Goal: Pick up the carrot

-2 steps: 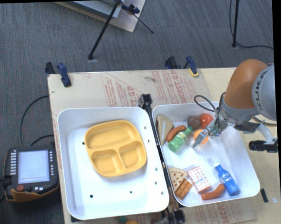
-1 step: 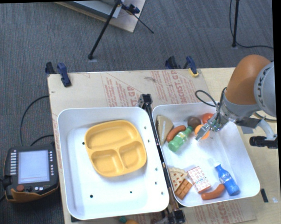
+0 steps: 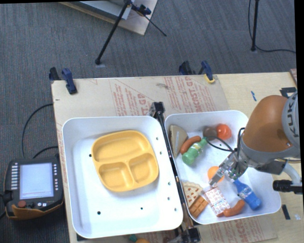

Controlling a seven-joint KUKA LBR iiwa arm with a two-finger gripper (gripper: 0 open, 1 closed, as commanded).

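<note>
Although several orange things lie about, the one I take for the carrot (image 3: 189, 143) is the slim orange-red piece in the right bin (image 3: 256, 215), in that bin's upper left part, near the wall it shares with the left bin (image 3: 75, 217). Its long axis runs on a slant, from lower left up to upper right in the camera view. A green bottle (image 3: 194, 153) lies just beside it on its lower right flank, close enough that the 2 may be touching, and a tan wedge (image 3: 176, 136) sits just to its left.

The gripper (image 3: 217, 177) hangs low over the middle of the right bin, at the end of the 1 arm (image 3: 268, 131) reaching in from the right. It is at or just over a rounder orange piece (image 3: 213, 170), which it partly hides. Whether the gripper is spread or closed I cannot tell, and nothing can be seen held in it.

So the carrot lies up and to the left of the gripper, well apart from it, with the green bottle between them. By my judgement the next move calls for a shift that way and a turn of the wrist, so the grip closes across the slanted axis. The bottle crowding 1 side is the likely trouble. A similar reddish piece (image 3: 233, 208) lies at the bin's lower edge, and could be mistaken for it.
</note>
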